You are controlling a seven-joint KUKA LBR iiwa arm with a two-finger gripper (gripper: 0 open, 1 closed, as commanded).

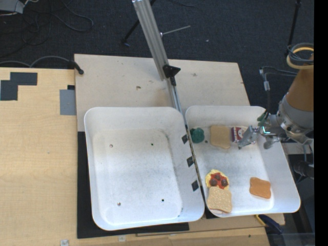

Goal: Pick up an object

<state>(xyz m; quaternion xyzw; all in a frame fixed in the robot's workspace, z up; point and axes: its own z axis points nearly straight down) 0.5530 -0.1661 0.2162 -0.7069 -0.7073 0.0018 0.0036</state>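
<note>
Reaching in over the right rim of the right bin [287, 199], the gripper [249, 137] hangs low near that bin's far edge, its tips just beside a small red-and-white packet [237, 134]; whether the fingers are spread or pressed together I cannot tell from here. A tan slice of bread [220, 136] lies touching the packet on its left, and a green ball [197, 135] sits by the bin's left wall. Near the front edge lie a yellow and red piece [217, 179], a cracker [219, 200] and an orange piece [260, 188]. The left bin [102, 214] stands alongside.
</note>
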